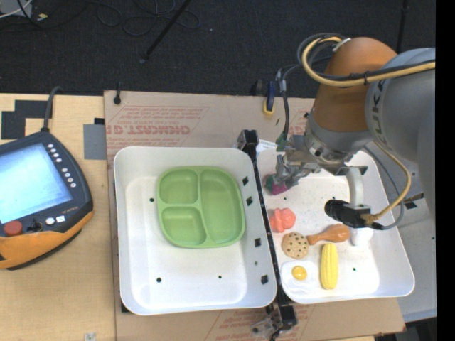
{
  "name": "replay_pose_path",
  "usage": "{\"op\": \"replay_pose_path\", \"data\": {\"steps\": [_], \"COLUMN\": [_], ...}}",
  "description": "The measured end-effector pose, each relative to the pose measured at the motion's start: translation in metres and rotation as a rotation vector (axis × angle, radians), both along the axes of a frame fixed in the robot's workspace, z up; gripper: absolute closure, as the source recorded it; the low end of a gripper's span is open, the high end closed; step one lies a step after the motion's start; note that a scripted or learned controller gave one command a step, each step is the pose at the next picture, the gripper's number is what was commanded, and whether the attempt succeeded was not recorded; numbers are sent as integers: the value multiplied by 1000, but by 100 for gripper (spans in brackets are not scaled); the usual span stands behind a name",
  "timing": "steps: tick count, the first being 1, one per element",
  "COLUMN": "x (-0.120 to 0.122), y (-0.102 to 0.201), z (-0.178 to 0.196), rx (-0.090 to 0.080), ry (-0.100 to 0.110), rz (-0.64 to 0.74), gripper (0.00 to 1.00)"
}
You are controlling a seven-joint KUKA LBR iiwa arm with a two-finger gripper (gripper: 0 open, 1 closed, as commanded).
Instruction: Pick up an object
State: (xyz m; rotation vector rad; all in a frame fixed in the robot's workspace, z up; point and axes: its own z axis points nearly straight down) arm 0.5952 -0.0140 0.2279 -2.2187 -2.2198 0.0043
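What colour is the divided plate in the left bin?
Light green, seen clearly in the camera view: the divided plate.

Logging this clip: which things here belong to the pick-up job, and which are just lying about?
Job:
hand, low at the purple toy
right bin with other candidates: pink toy, cookie, drumstick, corn cob, fried egg

Lying about:
left bin
green divided plate
teach pendant

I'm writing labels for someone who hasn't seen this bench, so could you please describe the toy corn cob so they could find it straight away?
Look in the right-hand white bin, the one the arm reaches over. Near its front edge a cluster of toy foods lies, and the corn cob is the long yellow piece lying lengthwise. It sits right of the fried egg and below the drumstick; it alone is a ridged, all-yellow stick.
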Motion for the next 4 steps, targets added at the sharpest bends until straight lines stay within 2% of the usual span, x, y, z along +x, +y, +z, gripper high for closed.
{"op": "replay_pose_path", "data": {"steps": [1,2,3,4], "x": [16,6,9,16], "y": [-1,-4,-3,-4], "z": [-9,5,-9,4], "rx": [-1,0,-1,0], "ry": [-2,-2,1,-2], "rz": [5,2,3,4], "gripper": [100,100,100,100]}}
